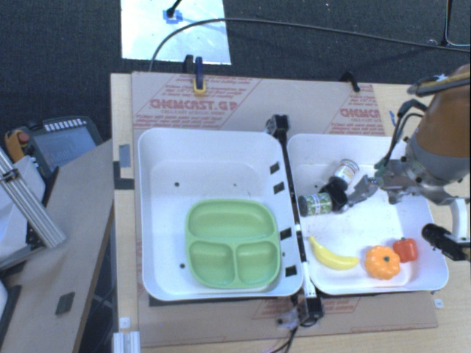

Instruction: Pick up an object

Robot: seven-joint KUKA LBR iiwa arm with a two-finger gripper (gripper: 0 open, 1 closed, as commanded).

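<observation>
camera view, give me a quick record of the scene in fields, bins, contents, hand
left bin: holds a green divided plate
right bin: holds two bottles, a banana, an orange pumpkin and a red pepper
bottles: one toward the back, one with a green label on its side near the divider
front row: banana, pumpkin, pepper
hand: low over the right bin, at the bottles
grasp: cannot tell

Dark carpet (59,43) covered the floor beyond the tabletop (121,109). A shiny square sheet (175,20) lay past its far edge; a pendant (62,144) sat left.
</observation>
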